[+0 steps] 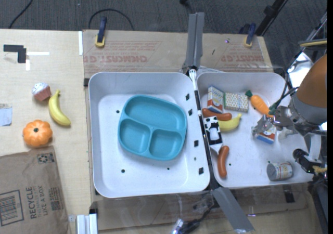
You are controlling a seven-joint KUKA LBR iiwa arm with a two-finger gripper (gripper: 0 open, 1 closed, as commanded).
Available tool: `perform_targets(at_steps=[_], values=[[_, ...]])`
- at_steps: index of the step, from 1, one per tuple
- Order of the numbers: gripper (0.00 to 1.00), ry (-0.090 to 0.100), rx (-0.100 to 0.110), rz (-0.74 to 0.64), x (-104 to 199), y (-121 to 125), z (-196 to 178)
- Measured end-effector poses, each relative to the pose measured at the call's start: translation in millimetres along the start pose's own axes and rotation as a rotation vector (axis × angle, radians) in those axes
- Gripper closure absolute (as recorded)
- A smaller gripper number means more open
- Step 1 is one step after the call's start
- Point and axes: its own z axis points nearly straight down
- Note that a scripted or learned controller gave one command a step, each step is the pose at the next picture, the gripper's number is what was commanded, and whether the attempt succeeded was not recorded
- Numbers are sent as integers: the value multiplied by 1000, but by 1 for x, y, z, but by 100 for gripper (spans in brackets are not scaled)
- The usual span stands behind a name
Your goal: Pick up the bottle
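In the right bin [244,183], a small white item with a red and blue label [264,135] lies near the right-hand side; it looks like the bottle, though the gripper partly hides it. My gripper [268,125] hangs directly over it, touching or just above its top. The grey arm with its orange band [316,90] comes in from the right edge.
The right bin also holds a carrot [258,103], two small boxes [227,100], a toy banana [230,122], two sausages [223,161] and a tin can [280,171]. A blue divided plate [152,127] sits in the left bin. A banana, a pumpkin and a cupcake lie on the bench at left.
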Motion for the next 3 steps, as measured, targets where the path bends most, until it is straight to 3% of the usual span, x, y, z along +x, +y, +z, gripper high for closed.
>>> perform_targets(at_steps=[1,2,3], values=[[0,-4,-2,-261,5,15,-4],[0,-2,0,-280,14,-43,0],[0,-3,0,-66,37,-29,0]])
